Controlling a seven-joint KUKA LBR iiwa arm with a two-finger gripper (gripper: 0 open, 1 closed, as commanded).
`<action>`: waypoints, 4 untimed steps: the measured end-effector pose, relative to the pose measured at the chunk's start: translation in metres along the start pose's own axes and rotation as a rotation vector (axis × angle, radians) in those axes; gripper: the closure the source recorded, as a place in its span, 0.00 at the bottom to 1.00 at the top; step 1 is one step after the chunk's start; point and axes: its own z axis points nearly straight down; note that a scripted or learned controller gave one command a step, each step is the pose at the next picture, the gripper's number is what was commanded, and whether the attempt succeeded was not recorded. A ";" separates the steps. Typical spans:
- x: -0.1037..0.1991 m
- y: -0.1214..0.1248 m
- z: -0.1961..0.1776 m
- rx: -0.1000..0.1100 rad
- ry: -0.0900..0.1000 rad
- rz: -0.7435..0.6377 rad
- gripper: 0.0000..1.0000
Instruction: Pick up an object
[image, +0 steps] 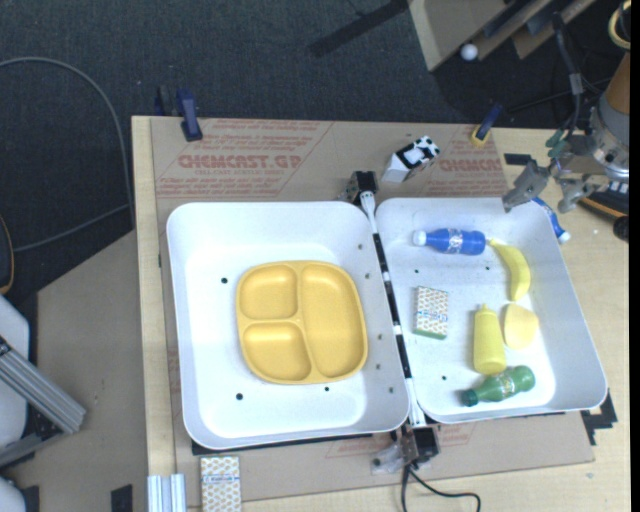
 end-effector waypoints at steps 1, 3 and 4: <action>-0.023 0.002 0.089 0.001 0.000 0.001 0.00; -0.022 -0.001 0.144 -0.001 0.001 -0.003 1.00; 0.060 -0.002 0.156 0.000 0.001 -0.001 1.00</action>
